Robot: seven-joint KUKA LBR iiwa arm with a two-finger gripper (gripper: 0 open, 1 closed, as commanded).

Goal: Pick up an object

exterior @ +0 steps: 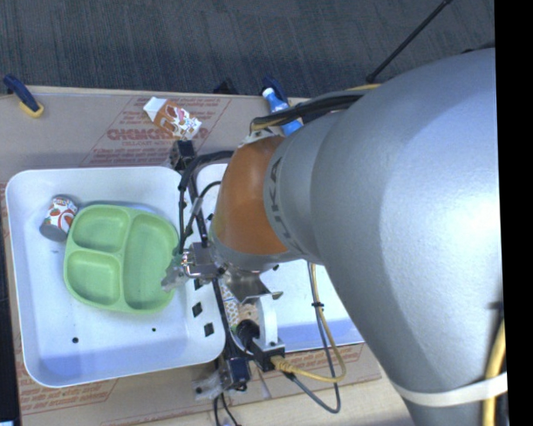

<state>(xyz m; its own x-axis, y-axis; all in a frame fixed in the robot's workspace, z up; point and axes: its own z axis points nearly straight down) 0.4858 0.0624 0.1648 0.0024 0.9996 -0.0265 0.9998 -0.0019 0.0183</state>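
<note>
Just left of the jaws (177, 270): green divided plate (120, 255), three compartments, lying flat in the left bin (29, 286), its right rim touching or all but touching the metal tips.

Beyond the plate's far-left corner, well apart from the jaws: small red-and-white packet (57, 215), partly tucked against the plate's rim; kind cannot be made out.

Jaws: at the plate's right edge, low over the bin floor. Whether they stand apart, together or clamped on the rim cannot be told; the wrist hides them.

Behind the jaws, to the right: orange band (249, 200) and grey arm (398, 229), covering most of the right bin (296, 320).

Up and beyond the jaws, outside the bins: crumpled wrapper (171, 118) on the cardboard-covered desk (89, 140); blue clip (22, 94) at the desk's far-left corner.

Step in hand, by judgement: approach or first contact at the plate's rim; no lift evident, plate appears seated on the bin floor.

Next move calls for: a firm pinch across the thin raised rim, then a straight rise; a shallow edge grip on a broad plate may slip or tilt.
</note>
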